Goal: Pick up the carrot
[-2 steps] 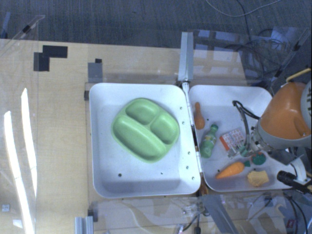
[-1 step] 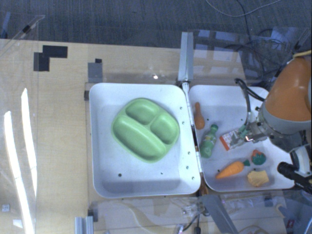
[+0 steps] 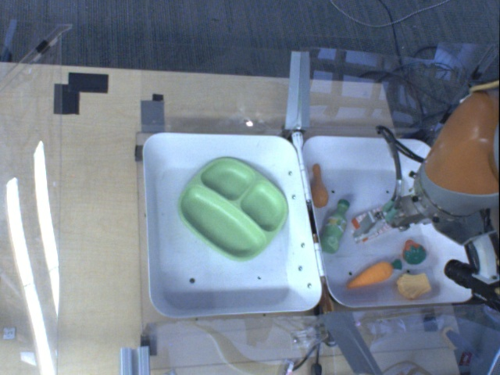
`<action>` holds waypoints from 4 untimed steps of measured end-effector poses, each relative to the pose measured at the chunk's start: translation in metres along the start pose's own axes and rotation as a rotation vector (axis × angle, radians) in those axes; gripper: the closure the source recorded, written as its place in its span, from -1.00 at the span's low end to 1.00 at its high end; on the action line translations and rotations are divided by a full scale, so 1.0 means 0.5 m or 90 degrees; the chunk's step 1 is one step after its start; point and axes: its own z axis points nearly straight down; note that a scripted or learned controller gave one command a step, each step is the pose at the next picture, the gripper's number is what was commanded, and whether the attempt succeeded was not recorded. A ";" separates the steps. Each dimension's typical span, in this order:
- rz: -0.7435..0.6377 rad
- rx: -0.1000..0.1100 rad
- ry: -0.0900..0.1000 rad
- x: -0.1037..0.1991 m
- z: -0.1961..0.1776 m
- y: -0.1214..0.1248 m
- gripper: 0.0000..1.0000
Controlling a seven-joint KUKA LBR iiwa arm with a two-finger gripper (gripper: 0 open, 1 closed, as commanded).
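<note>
Gripper (image 3: pixel 367 226) hovers above the carrot (image 3: pixel 371 274) — green bottle (image 3: pixel 334 226) just beside.

We see two bins side by side, the left bin (image 3: pixel 164 287) touching the right bin (image 3: pixel 336 151) along their shared edge. In the left bin lies a divided plate (image 3: pixel 233 208), near its middle. In the right bin, a bottle (image 3: pixel 335 226) lies left of centre, the gripper (image 3: pixel 373 223) just right of it. The carrot (image 3: pixel 370 275) lies nearer us, a bread piece (image 3: pixel 413 286) to its right.
</note>
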 end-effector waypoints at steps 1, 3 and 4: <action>-0.085 -0.004 -0.003 -0.085 0.238 -0.019 -1.00; -0.065 -0.001 0.000 0.017 0.000 0.005 1.00; 0.074 0.002 0.002 0.126 0.048 0.031 1.00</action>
